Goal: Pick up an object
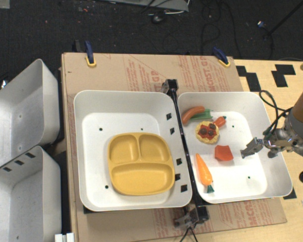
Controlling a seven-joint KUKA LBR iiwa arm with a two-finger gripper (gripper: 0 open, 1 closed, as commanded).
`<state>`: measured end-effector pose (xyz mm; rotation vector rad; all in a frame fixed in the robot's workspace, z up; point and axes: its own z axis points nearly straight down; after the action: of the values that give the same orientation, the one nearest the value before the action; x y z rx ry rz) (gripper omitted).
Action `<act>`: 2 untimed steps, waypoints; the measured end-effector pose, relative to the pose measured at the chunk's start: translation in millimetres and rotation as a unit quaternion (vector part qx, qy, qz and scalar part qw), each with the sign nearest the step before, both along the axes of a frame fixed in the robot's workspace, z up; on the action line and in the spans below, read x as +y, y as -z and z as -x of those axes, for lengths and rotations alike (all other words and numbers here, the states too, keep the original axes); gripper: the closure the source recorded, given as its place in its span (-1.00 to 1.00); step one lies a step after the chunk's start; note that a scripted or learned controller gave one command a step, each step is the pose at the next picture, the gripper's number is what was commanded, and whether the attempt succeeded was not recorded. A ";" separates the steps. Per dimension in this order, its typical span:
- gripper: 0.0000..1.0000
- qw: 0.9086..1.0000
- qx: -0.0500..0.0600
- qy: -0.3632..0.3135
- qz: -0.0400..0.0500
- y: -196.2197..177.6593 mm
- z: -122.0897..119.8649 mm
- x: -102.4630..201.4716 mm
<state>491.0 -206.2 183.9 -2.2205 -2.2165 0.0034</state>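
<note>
Object candidates lie in the right bin: a red block near the bin's middle, a carrot toward its front-left, a small tart topped with dark red fruit just behind the block, a small red-orange piece beside the tart, and an orange piece with a green end near the back-left corner. None of them is lifted; all rest on the bin floor. The gripper hangs over the right half of this bin, near the block but apart from it, with nothing between its fingers. Whether the fingers stand open or closed cannot be told at this size and angle. The arm reaches in over the bin's right wall. The left bin carries a yellow divided tray and plays no part so far. Judged from this layout, the task is at the approach stage: no grasp is made, and the descent, closure and lift remain. The block is the nearest candidate, so it is the likely target.
</note>
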 end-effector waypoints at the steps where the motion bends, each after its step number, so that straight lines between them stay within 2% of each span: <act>1: -1.00 1.000 0.000 0.000 0.000 60.3 1.4 -7.5; 2: 1.00 1.000 -0.002 0.000 0.001 47.0 0.1 -7.4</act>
<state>490.8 -213.7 136.8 -2.2235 -2.2196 -0.0001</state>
